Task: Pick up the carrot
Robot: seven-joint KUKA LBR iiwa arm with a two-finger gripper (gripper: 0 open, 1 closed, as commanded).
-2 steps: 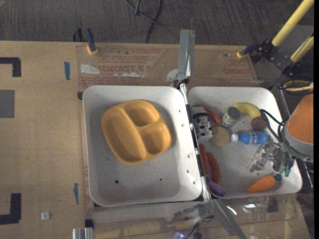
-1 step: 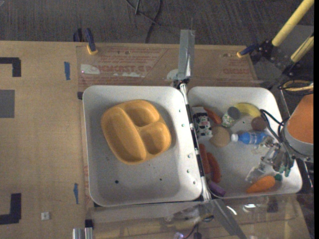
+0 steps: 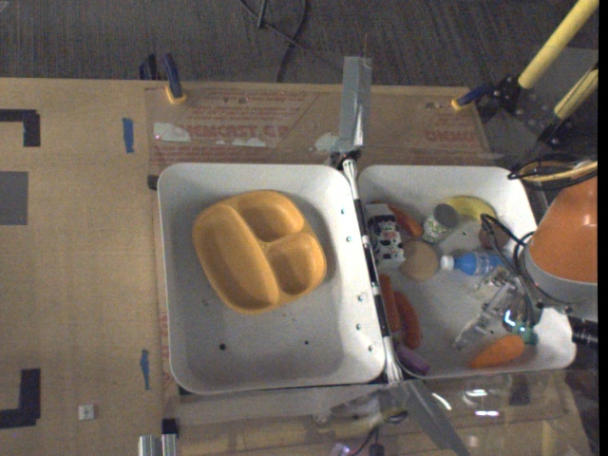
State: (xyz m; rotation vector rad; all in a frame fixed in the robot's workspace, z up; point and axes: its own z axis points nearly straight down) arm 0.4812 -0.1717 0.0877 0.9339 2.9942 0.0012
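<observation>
The carrot [image 3: 499, 351] is a short orange piece lying near the front right corner of the right bin [image 3: 446, 364]. My gripper [image 3: 483, 325] hangs low over that bin, just up and left of the carrot, with its tip close beside the carrot's left end. I cannot tell whether it touches the carrot. The arm's orange band [image 3: 570, 236] covers the bin's right edge.
The right bin also holds a banana [image 3: 472, 206], a small can [image 3: 439, 224], a brown ball [image 3: 421, 262], a clear bottle [image 3: 472, 264], a white box [image 3: 385, 237], red-orange sausage shapes [image 3: 407, 317] and a purple piece [image 3: 414, 359]. A yellow divided plate [image 3: 258, 250] lies in the left bin [image 3: 190, 350].
</observation>
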